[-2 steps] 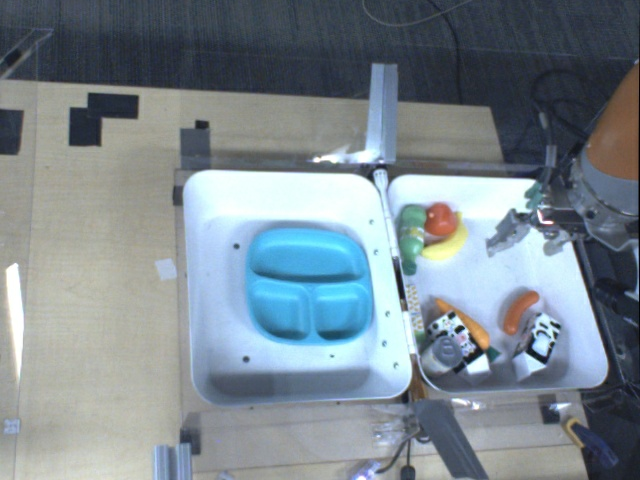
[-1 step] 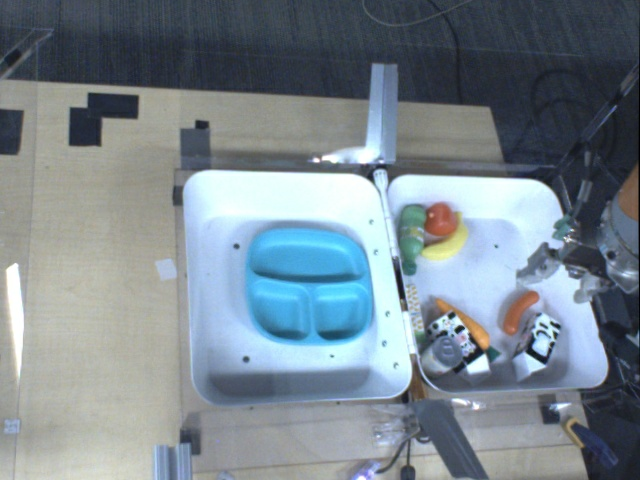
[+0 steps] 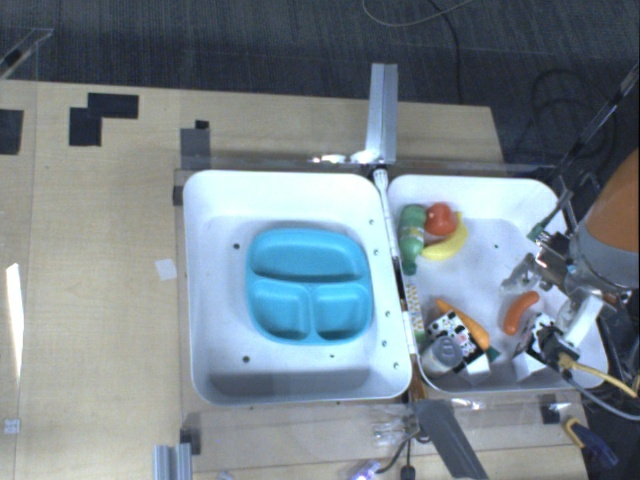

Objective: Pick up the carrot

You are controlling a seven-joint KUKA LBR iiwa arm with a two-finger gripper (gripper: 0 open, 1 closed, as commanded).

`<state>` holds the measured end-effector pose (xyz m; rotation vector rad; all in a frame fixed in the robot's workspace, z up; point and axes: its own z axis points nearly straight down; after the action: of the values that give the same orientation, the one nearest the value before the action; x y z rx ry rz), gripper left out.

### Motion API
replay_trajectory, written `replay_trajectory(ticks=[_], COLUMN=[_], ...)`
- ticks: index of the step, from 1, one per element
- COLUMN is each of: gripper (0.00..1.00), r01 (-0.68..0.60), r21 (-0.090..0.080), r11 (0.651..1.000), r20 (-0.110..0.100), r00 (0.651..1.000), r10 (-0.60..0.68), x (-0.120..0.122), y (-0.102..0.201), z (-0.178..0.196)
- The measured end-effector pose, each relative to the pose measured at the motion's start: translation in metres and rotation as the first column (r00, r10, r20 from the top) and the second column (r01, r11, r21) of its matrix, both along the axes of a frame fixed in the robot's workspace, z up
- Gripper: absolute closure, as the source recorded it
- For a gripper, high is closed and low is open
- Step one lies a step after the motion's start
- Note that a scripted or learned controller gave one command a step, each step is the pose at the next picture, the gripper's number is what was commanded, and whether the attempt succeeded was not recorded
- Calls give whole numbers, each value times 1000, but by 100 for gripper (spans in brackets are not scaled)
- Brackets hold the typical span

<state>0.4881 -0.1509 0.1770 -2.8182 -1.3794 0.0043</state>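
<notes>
The carrot, orange and tapered, lies slantwise in the front part of the right bin, partly against a black-and-white toy. My gripper hangs over the right side of that bin, to the right of the carrot and apart from it. Its fingers stand open. A short orange-red oblong piece lies between them on the bin floor.
A green vegetable, a red tomato and a yellow banana cluster at the right bin's back left. A grey round thing sits in its front corner. The left bin holds a blue divided tray.
</notes>
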Motion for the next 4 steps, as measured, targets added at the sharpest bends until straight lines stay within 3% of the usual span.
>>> replay_trajectory(ticks=[1, 2, 3, 4], gripper=[0, 0, 100, 100], r01=[489, 320, 315, 324], r21=[-3, -1, 1, -3], r11=[872, 947, 949, 946], r20=[0, 12, 17, 3], r00=[872, 947, 949, 946], r10=[-489, -320, -315, -324], x=[4, 2, 6, 114], y=[8, 48, 48, 90], z=[-24, -89, -80, 5])
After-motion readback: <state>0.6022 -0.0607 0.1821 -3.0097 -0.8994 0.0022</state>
